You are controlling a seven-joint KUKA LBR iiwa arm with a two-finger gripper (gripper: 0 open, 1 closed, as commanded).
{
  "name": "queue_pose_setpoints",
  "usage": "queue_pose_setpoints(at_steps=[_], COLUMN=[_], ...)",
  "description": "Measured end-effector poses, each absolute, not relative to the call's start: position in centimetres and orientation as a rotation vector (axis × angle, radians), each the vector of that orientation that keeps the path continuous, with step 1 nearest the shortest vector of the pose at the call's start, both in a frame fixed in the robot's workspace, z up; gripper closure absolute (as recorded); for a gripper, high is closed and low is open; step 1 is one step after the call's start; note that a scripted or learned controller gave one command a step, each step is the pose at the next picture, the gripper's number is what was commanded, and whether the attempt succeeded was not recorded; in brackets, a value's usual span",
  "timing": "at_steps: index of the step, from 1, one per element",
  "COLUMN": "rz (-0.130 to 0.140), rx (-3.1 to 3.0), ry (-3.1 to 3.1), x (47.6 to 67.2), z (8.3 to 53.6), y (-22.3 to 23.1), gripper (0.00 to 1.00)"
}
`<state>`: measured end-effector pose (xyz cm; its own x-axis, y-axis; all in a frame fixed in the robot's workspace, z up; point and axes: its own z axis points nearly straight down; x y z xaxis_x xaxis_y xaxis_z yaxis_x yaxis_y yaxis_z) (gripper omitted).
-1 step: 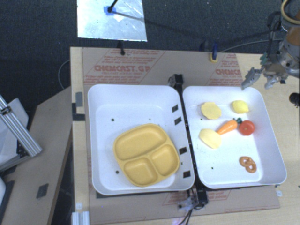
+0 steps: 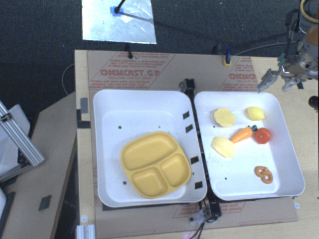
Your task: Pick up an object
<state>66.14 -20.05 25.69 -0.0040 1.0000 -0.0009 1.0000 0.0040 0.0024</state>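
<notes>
Two white bins sit side by side on the counter. The left bin holds a smooth yellow tray with three rounded parts. The right bin holds small toy foods: a flat yellow round piece, a lemon, an orange carrot, a shiny red tomato touching the carrot's green end, a pale yellow lump and a brown twisty pretzel well apart near the front. The gripper hangs above the far right corner of the right bin, jaws spread apart with nothing between them. A crinkly silver sheet lies on the dark floor behind.
</notes>
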Motion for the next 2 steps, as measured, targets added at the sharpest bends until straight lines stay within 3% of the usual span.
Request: queue_pose_setpoints(at_steps=[2], rz=[-0.001], rx=[2.217], ry=[2.228], x=[65.5], z=[16.2], y=[-19.1], gripper=[0.00])
